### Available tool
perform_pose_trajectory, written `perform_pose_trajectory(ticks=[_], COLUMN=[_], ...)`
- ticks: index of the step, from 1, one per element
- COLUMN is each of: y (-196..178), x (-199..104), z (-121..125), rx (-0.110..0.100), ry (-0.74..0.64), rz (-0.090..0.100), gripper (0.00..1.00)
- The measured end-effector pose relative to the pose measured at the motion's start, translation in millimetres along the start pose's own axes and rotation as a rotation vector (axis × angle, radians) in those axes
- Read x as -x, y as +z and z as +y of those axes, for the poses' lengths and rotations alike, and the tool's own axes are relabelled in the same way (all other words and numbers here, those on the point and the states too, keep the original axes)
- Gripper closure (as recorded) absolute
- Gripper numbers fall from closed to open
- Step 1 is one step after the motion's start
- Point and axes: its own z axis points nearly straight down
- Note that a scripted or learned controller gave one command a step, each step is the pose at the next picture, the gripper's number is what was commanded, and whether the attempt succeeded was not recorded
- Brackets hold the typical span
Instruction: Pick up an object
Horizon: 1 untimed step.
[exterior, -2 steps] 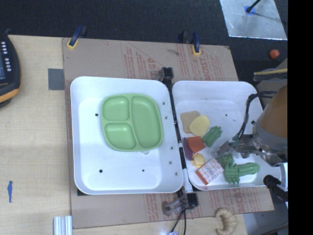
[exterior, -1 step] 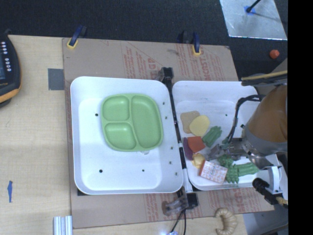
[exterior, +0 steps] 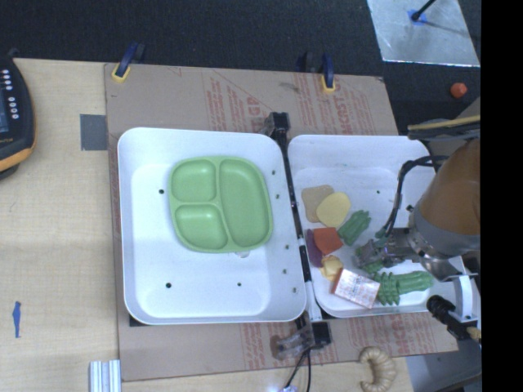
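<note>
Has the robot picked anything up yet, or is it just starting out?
Nothing looks picked up yet. The gripper is down in the right bin, low among the green toys, though a grip cannot be made out. The yellow piece and red block lie untouched. Grasping and lifting one object remain.

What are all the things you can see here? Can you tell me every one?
Bins: two, white, side by side on the bench.
Plate: one, green, three sections, in the left bin.
Toy foods: several, yellow, tan, red, purple and green, heaped in the right bin.
Small packet: one, white and red, right bin's near edge.
Clamps: two, blue and yellow, cardboard's far edge.
Handset: one, black and orange, far left.
Arm: one, grey and orange, over the right bin.
Gripper: one, down among the green toys.
</note>
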Motion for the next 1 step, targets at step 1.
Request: perform_pose_trajectory(ticks=[1], y=[-94.8], x=[-70.6], z=[36.5], rx=[0.012], ry=[-0.004], rz=[0.002], gripper=[1.00])
